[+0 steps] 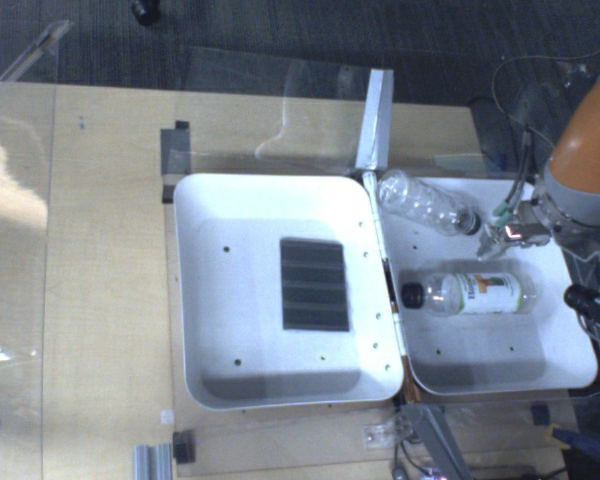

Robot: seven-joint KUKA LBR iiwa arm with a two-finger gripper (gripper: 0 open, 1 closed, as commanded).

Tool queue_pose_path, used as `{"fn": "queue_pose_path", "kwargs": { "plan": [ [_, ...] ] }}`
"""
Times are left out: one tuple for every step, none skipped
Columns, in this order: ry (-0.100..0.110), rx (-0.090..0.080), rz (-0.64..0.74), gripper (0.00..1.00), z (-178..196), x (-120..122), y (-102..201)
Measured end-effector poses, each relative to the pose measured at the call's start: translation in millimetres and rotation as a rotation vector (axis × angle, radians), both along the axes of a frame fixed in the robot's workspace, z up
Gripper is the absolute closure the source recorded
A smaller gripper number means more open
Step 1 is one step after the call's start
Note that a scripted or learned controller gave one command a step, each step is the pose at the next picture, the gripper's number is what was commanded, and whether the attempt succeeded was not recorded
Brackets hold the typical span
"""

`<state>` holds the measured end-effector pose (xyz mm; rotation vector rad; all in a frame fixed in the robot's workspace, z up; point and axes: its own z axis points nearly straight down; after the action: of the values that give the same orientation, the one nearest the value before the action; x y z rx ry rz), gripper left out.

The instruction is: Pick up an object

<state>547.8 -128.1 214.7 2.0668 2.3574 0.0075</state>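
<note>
The gripper [507, 234] sits over the right bin [570, 368], near its far right side, above the bare white floor between two bottles; its tip is small and blurred, so I cannot tell how it is set, and nothing can be seen in its grasp. A clear empty bottle [425, 203] lies on its side in the far left corner of that bin, its dark cap pointing toward the gripper and close to it. A second bottle with a label [470, 294] lies on its side nearer the camera, black cap toward the wall shared with the left bin [210, 298], apart from the gripper. The left bin holds a dark ribbed rectangular pad [314, 284] lying flat near its middle. Both bins rest on a pale wooden bench [90, 268], with clear plastic sheeting along its far and left edges and dark carpet [280, 13] beyond. The arm [590, 158] enters from the right, its orange band high above the wrist, grey housing and cables below, reaching down over the right bin.
</note>
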Motion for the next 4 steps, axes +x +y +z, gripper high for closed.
{"fn": "queue_pose_path", "kwargs": {
  "plan": [
    [0.001, 0.000, 0.000, 0.00, 0, 0, 0],
    [0.005, 0.000, 0.048, 0.00, -102, -1, -57],
    [-0.005, -0.003, 0.135, 0.00, -125, -25, -19],
    [-0.008, -0.002, 0.237, 0.00, -125, -17, 37]
  ]
}}
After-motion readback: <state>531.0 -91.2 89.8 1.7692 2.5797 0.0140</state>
